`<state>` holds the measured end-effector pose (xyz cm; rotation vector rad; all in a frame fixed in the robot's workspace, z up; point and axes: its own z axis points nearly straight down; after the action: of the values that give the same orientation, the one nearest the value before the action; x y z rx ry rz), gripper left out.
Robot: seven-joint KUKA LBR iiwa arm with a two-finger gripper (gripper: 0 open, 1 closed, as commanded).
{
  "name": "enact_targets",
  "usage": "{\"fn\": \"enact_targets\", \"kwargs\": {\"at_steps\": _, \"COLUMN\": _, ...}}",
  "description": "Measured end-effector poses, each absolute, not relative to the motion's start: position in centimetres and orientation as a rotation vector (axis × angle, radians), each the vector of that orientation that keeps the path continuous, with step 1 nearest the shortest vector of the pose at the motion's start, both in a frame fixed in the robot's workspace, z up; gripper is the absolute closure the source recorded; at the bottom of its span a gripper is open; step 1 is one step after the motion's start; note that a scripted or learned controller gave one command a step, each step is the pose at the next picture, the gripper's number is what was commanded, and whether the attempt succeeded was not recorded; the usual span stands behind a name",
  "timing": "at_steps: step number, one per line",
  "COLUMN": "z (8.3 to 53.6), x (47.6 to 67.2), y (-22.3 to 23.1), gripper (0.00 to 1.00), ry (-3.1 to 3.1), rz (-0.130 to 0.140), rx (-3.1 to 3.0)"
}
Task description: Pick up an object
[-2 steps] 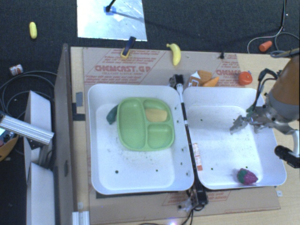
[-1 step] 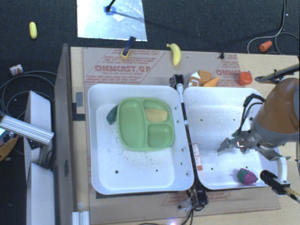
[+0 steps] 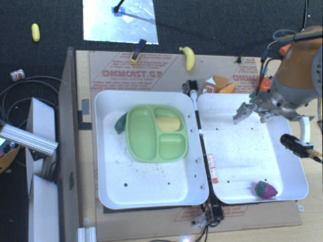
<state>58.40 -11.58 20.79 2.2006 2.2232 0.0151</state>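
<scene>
Presently catalogued, by size:

1. Left bin [image 3: 113,185], shallow, white. Holds item 3 and its neighbours.
2. Right bin [image 3: 237,150], shallow, white, floor mostly bare. Holds item 6.
3. Green divided plate [image 3: 151,140], centre of the left bin, three compartments. Rigid and wide; poor candidate for a two-finger grasp except at the rim.
4. Gripper [image 3: 250,111], above the far edge of the right bin, near its far right corner. Nothing is seen between the fingers; whether they stand apart or together cannot be told.
5. Yellow block [image 3: 169,123], in the plate's far right compartment. Probably light, possibly soft; sides partly shielded by the compartment wall.
6. Toy strawberry [image 3: 266,189], pink-red with green top, near right corner of the right bin, just beside the near wall. Likeliest target: judged light, rounded, somewhat slippery, apt to roll. Take it across the widest part of the body, from above.
7. Dark green piece [image 3: 120,123], touching the plate's left rim. Small, flat-looking; hard to grip.
</scene>
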Motion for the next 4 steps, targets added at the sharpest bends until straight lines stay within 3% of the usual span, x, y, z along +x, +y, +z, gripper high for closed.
{"fn": "enact_targets", "kwargs": {"at_steps": 1, "z": 18.0, "x": 58.5, "y": -13.6, "gripper": 0.0, "ry": 2.221, "rz": 0.0, "rx": 2.22}}
{"fn": "enact_targets", "kwargs": {"at_steps": 2, "z": 12.8, "x": 54.8, "y": -14.4, "gripper": 0.0, "ry": 2.223, "rz": -0.002, "rx": 2.224}}
{"fn": "enact_targets", "kwargs": {"at_steps": 3, "z": 15.3, "x": 55.6, "y": -14.4, "gripper": 0.0, "ry": 2.223, "rz": 0.003, "rx": 2.215}}
{"fn": "enact_targets", "kwargs": {"at_steps": 4, "z": 16.5, "x": 50.6, "y": -14.0, "gripper": 0.0, "ry": 2.223, "rz": -0.002, "rx": 2.223}}
